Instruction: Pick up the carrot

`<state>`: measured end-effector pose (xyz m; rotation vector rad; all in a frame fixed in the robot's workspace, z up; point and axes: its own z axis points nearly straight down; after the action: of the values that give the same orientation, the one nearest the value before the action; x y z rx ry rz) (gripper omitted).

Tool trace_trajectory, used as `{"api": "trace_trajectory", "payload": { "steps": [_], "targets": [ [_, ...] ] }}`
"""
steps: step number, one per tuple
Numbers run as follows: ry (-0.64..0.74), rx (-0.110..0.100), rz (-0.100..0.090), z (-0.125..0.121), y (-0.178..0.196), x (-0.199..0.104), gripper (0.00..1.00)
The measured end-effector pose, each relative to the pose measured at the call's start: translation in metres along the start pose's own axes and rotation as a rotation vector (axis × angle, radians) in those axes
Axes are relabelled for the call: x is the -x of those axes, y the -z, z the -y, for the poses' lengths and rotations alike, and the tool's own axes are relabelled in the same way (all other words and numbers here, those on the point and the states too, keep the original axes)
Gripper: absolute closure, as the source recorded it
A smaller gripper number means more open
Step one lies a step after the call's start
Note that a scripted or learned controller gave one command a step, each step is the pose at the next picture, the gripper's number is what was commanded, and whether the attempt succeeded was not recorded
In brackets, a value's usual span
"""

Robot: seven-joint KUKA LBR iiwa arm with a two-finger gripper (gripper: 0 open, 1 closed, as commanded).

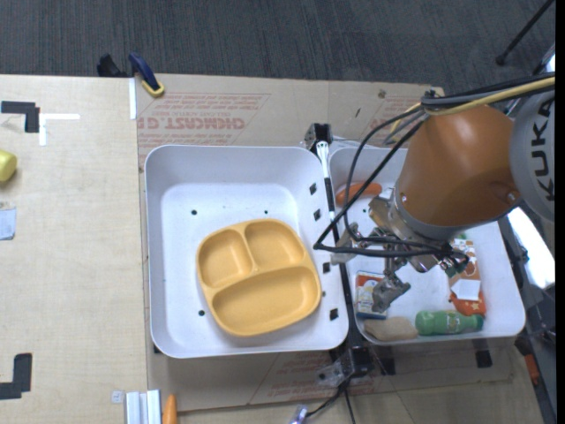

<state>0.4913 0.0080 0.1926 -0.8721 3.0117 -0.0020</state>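
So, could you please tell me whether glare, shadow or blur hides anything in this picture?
Camera view: sharp overall, lighting even; the white left bin is bright, though the yellow three-part plate reads clearly; the grey arm's orange band blocks and shades much of the white right bin; the gripper is dark and cluttered; an orange sliver, possibly the carrot, peeks out.
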Motion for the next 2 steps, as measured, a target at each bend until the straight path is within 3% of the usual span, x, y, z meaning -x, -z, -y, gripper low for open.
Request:
{"api": "trace_trajectory", "payload": {
  "steps": [1, 2],
  "targets": [
    [0.135, -0.001, 0.004, 0.027, 0.247, 0.038, 0.00],
    [0.102, 0.003, -0.001, -0.016, 0.071, 0.045, 0.00]
  ]
}}
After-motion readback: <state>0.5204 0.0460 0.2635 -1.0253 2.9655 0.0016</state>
